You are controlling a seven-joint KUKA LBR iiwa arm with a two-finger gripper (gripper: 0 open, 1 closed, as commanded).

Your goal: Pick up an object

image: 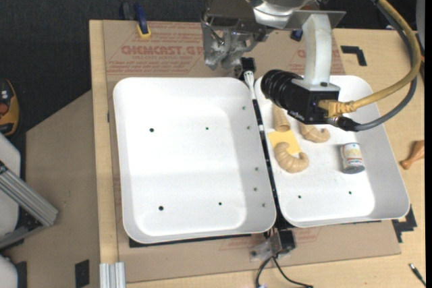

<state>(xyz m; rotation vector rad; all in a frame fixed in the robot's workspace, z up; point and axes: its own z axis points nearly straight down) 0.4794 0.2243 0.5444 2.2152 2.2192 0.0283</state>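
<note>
We saw two white bins (182, 158), the left with small black dots. A yellow wedge (285, 139), tan croissants (291, 160) and a blue-labelled can (352, 158) lay at right. The brown board (162, 44) carried red lettering.

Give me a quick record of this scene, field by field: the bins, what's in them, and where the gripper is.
left bin: no loose objects seen
right bin: holds four items
items: croissant, yellow block, small can, second pastry partly under the black camera unit
gripper: above the bench beyond the bins' far edge, near the left bin's far right corner
held object: none seen
</note>
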